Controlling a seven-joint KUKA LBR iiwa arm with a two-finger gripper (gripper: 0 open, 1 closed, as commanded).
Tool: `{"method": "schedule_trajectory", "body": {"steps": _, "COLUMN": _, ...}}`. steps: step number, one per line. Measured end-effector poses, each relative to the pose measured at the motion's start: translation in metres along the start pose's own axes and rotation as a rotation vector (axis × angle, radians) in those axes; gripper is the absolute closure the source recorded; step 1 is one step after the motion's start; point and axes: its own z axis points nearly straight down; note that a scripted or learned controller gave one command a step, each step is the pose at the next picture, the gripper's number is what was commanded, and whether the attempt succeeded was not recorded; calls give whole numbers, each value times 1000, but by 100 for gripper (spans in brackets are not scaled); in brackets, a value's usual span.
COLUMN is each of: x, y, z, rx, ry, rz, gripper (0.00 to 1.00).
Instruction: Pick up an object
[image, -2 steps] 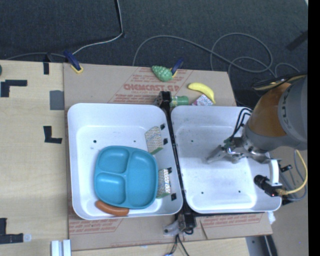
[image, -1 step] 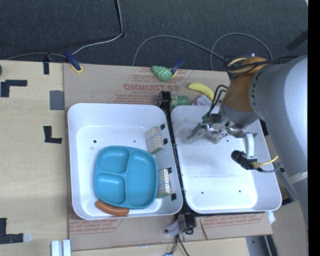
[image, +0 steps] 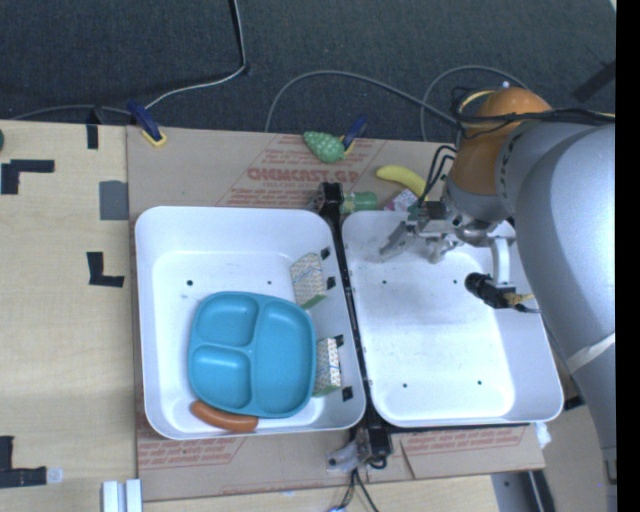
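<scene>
Claw-tipped two-finger gripper (image: 415, 238) hangs at twelve o'clock of the right white bin (image: 450, 390), fingers splayed apart, gripping nothing; the orange sausage-shaped toy (image: 224, 417), at six o'clock of the left white bin (image: 160, 300) beside the blue divided plastic plate (image: 250, 353), looks light, smooth, best pinched mid-length.

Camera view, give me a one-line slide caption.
Gripper hovers over right bin; blue plate and sausage lie in left bin.

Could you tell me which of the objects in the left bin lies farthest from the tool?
The orange sausage-shaped piece, at the left bin's front edge below the blue plate. The plate and the two patterned pieces beside it lie closer to the tool over the right bin.
</scene>
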Motion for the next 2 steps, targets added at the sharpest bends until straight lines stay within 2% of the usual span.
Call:
{"method": "schedule_trajectory", "body": {"steps": 1, "x": 38, "y": -10, "z": 0, "rx": 2, "ry": 1, "rz": 0, "gripper": 0}}
{"method": "schedule_trajectory", "body": {"steps": 2, "x": 33, "y": -1, "z": 1, "rx": 3, "ry": 1, "rz": 0, "gripper": 0}}
